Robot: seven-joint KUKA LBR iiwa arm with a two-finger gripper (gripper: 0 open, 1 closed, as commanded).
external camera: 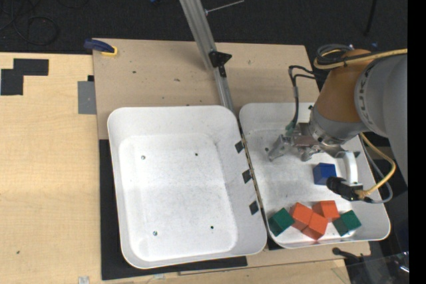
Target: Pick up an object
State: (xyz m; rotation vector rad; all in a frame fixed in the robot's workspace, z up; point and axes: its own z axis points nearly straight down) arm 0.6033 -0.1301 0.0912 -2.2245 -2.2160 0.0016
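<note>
The pincer [293, 146] sits low over the bare middle of the right bin [266, 118]; whether it is released or clenched cannot be determined. The blue block [324, 173] lies just beside it, nearer the front. Two green blocks [281, 220] and the orange blocks [313, 217] between them cluster along the front wall.

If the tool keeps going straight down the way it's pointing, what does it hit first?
Most likely the bare floor of the right bin. The tool hangs over an open patch; the blue block and the other blocks sit off to the side, though depth is hard to judge.
</note>
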